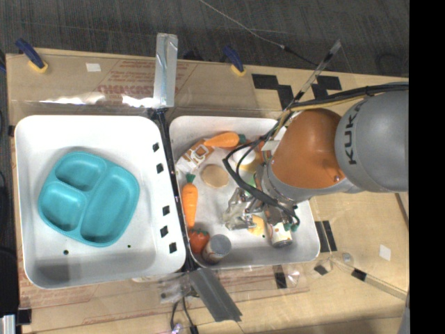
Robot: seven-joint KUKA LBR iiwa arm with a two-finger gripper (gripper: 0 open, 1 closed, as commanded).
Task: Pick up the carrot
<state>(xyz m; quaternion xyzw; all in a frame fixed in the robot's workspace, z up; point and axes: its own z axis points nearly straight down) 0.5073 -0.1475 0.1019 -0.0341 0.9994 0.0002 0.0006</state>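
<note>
We note the carrot [189, 205] lying by the right bin's [306, 245] left wall; gripper [243, 213] grip state indeterminate.

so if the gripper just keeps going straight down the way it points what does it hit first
Probably the yellow item directly beneath the gripper in the right bin, though depth is hard to judge. The carrot lies off to the side, near the divider.
</note>
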